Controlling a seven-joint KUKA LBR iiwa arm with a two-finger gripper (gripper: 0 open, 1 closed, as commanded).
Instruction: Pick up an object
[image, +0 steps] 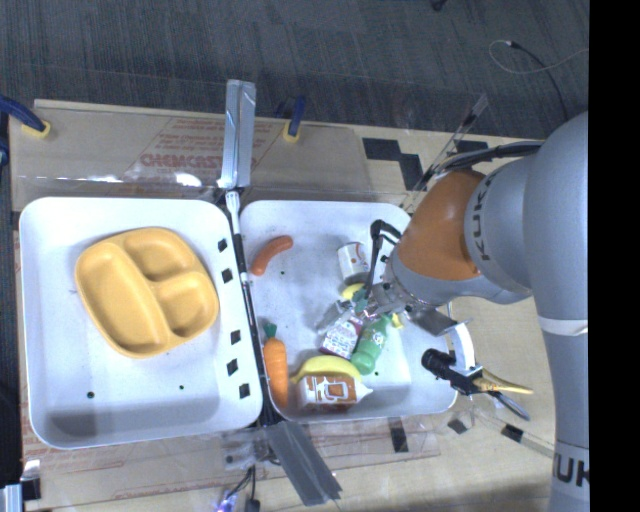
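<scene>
My gripper (352, 312) reaches down into the right bin (300, 225), over a cluster of small items near the bin's middle right. Under it lie a green bottle (369, 347) and a small red-and-white packet (342, 337). A pale cup-like piece (351, 261) sits just behind it. A sausage (270, 252) lies at the bin's back left, a carrot (275, 368) along its left wall, and a banana (330, 366) rests on a brown box (326, 391) at the front. The arm hides the fingertips.
The left bin (60, 400) holds a yellow divided plate (147, 289). A metal divider (236, 140) stands between the bins at the back. The grey arm and its orange band (450, 240) overhang the right bin's right side.
</scene>
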